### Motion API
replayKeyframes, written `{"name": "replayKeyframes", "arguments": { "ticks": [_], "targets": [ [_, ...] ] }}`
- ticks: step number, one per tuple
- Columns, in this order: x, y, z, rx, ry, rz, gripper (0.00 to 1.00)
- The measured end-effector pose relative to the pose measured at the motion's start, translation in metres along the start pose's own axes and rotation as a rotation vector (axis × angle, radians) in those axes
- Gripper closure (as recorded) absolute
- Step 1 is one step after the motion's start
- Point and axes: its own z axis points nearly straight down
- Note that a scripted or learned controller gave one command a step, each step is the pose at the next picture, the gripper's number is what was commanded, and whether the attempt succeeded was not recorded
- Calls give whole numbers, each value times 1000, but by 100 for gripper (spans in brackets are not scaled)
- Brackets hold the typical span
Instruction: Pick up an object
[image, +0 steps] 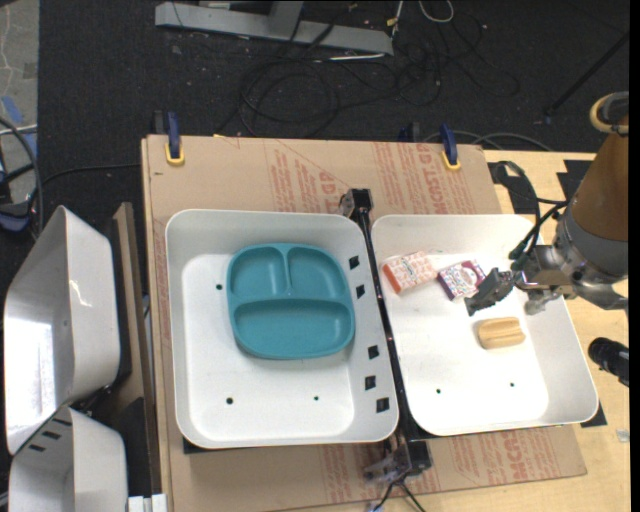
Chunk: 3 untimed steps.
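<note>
My arm enters from the right edge of the camera view, orange band uppermost, wrist angled down over the right bin. My gripper sits low over the bin's upper middle, its dark fingers pointing left and slightly down.

Jaw state: I cannot tell. The fingers read as one dark mass against the white floor, and no gap or closure resolves at this size. Nothing is visibly between them.

Right bin contents, three items, all in its upper half:
- A small red-and-white carton, lying flat near the bin's left wall, tilted slightly.
- A purple-and-white packet, just right of the carton and apart from it. Its right end lies just beside my fingertips; whether they touch it I cannot tell.
- A tan bread-roll-shaped piece, lying flat just below my gripper, apart from the two packages.

Left bin: one teal divided plate, three compartments, lying flat in the middle, two small sections toward the far side and one long section toward the near side.

Both bins sit side by side on a brown board, which is clamped at its far edge by two yellow-and-blue clamps. The floor beyond is dark, with loose cables.
</note>
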Motion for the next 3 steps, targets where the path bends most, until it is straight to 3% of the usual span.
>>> {"name": "replayKeyframes", "arguments": {
  "ticks": [3],
  "targets": [
    [5, -2, 179, 2, 1, 3, 0]
  ]
}}
